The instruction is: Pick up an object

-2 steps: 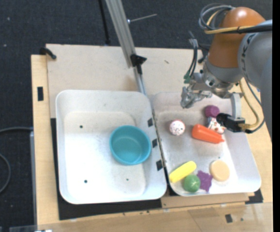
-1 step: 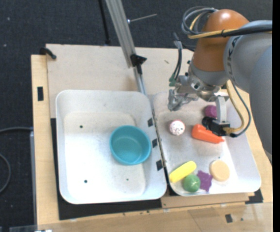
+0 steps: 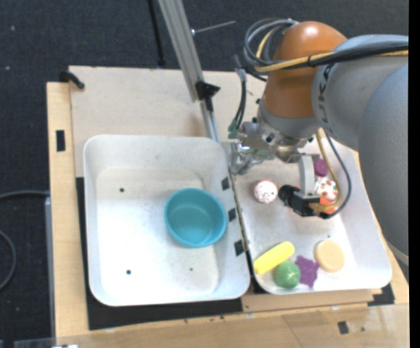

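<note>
Several candidates sit in the right bin point(image 3: 362, 246), but one matters most: the white ball point(image 3: 265, 191), speckled pink, lies just beside the gripper point(image 3: 240, 158), a little toward the near edge and to the view's right of it. That's the relation the coming move turns on. A short shift that way and then a drop would put the claw over it, by my reading. Being round, it gives no long axis to line up with.

The gripper hangs at the far left corner of the right bin, close against the rims where the two bins meet. Open or closed? I cannot tell from this angle, and nothing visible is in its grasp.

The arm point(image 3: 373, 100) comes in from the right, orange band high, wrist bent down over the bin's far end.

Further off along the near wall lie a yellow block point(image 3: 273, 257) with its long axis slanting up to the right, a green ball point(image 3: 287, 275) touching it, a purple piece point(image 3: 308, 270) and a tan disc point(image 3: 330, 255) — all well apart from the claw. A blue bowl point(image 3: 195, 217) sits in the left bin point(image 3: 122, 194), across the rims — a worse bet from here.
</note>
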